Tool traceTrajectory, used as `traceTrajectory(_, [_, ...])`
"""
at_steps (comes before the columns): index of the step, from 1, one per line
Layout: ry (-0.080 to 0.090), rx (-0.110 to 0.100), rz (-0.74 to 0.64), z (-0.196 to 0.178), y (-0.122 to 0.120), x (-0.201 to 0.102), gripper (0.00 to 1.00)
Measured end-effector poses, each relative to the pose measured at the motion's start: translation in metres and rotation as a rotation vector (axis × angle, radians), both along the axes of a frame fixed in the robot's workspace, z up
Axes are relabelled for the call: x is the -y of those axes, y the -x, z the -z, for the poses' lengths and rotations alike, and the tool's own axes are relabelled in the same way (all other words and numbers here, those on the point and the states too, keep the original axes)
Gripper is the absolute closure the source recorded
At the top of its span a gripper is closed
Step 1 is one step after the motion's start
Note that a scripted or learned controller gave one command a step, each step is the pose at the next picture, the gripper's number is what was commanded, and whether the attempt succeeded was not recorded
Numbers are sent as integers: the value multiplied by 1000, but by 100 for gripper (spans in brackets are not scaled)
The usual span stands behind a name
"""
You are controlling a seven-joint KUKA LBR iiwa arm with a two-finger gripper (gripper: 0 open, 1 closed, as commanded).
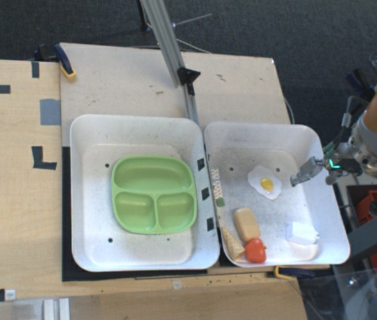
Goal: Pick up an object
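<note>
The right bin (pixel 242 135) holds a fried egg (pixel 266 183) near its middle, a tan bread roll (pixel 246 223) below it, and a red tomato (pixel 256 250) at the front rim. A white piece (pixel 303 236) lies in the front right corner, and a tan wedge (pixel 232 243) rests along the left wall. My gripper (pixel 306 171) hangs over the bin's right side, just right of the egg, with nothing seen between its fingers.
The left bin (pixel 82 179) carries a green divided plate (pixel 154 193). A grey metal pole (pixel 164 32) slants down to the bins' shared wall. A blue and yellow clamp (pixel 64 61) sits at the bench's back left.
</note>
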State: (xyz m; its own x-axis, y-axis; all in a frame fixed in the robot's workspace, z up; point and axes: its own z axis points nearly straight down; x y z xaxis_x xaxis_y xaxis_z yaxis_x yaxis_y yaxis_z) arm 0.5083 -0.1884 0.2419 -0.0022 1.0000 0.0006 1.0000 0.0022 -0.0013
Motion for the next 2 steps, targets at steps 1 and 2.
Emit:
traceTrajectory(1, [0,-5,1,43,1,1,0])
traceTrajectory(2, [0,-5,2,93,-2,9,0])
